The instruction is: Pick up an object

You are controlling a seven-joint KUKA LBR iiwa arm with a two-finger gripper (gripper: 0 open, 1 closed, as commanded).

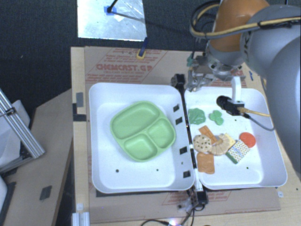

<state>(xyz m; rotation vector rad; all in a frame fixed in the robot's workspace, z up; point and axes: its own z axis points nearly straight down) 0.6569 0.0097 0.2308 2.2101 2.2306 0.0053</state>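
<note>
The right bin point(270, 171) holds several small toy foods. Two green leafy pieces point(196, 115) point(216, 117) lie near its back left. In front of them sit a round speckled cookie point(202, 143), a tan cracker point(220, 146), an orange slab point(205, 163), a checkered block point(238, 151) and a red disc point(247, 139). My gripper point(196, 82) hangs over the back left corner of the right bin, behind the green pieces and apart from every item. Nothing shows in its grasp.
The left bin point(101, 173) carries a green three-part plate point(142, 131). A black divider with clips point(185, 126) runs between the bins. A black fitting with a yellow cable point(229, 105) hangs over the right bin's back. The grey arm point(277, 46) covers the upper right.
</note>
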